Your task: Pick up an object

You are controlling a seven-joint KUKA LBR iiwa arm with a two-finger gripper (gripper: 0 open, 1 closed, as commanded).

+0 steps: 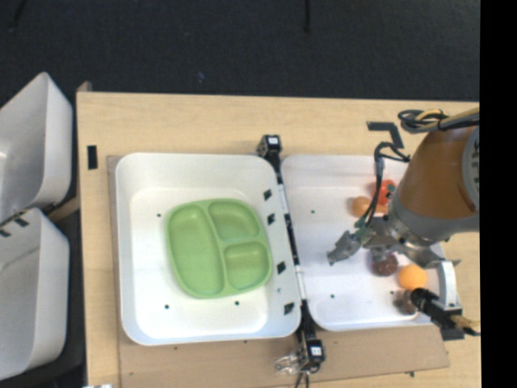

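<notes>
Over the right bin (323, 186), the gripper (343, 249) hovers, whether apart or together I cannot tell, apparently approaching; next it must descend onto the orange ball (413, 276) near the bin's right edge.

The left bin (129, 241) is mostly taken up by a green divided plate (218, 246), with bare floor only around its rim. The right bin (323, 184) lies open toward nine and twelve o'clock; the arm (436, 184) and small objects crowd its three-to-five o'clock side, including an orange ball (413, 276).
</notes>
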